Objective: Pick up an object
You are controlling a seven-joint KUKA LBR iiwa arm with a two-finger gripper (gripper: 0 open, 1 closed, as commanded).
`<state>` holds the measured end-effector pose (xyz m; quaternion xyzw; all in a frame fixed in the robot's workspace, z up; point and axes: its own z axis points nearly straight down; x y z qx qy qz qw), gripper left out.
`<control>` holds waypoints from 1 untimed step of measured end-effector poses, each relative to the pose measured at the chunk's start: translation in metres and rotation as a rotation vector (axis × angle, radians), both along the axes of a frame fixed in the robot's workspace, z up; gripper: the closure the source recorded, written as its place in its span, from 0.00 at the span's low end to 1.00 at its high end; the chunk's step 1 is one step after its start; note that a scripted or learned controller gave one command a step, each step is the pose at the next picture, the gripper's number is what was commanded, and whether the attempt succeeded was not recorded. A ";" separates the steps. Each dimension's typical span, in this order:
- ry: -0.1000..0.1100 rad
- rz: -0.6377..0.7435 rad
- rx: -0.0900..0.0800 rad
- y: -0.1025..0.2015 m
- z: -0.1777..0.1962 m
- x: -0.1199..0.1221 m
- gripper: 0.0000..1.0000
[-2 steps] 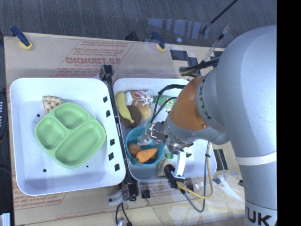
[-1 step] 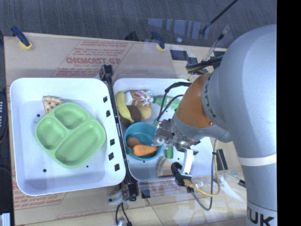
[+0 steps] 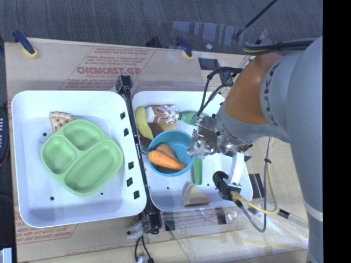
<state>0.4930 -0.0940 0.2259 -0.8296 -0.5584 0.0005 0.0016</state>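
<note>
In the right bin a blue bowl holds an orange carrot. A yellow banana and a bread-like packet lie behind the bowl. A green stick-shaped item lies to the bowl's right, and a tan wedge sits near the bin's front. My gripper hangs over the bowl's right rim, just above the green item. The wrist hides the fingertips.
The left bin holds a green three-compartment plate with a pizza-slice toy behind it. A black divider runs between the bins. Cables hang near the right bin's front right.
</note>
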 end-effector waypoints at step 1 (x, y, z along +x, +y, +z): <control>-0.010 -0.136 -0.002 -0.021 -0.129 0.010 1.00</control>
